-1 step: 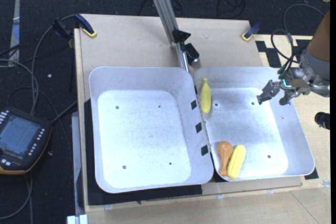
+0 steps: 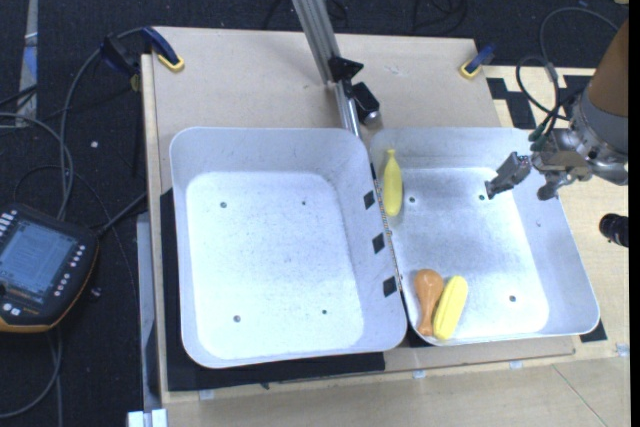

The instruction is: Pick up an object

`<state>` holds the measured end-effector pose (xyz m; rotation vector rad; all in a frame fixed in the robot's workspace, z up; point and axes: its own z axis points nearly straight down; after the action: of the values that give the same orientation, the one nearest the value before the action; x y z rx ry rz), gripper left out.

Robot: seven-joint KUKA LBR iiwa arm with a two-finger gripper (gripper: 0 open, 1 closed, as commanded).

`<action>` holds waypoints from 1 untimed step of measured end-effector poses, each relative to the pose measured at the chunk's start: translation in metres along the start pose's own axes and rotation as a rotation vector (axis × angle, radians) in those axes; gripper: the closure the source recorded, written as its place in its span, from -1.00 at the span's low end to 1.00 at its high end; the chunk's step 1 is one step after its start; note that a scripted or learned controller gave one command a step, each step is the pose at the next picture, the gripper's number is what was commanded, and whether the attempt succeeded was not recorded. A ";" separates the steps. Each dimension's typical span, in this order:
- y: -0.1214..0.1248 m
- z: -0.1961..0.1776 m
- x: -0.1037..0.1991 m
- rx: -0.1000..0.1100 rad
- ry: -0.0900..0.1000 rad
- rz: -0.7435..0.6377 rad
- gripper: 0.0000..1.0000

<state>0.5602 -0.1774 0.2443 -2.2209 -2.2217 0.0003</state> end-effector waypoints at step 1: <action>-0.006 0.061 0.003 0.004 0.001 0.000 -1.00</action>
<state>0.5544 -0.1740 0.1837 -2.2183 -2.2194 0.0038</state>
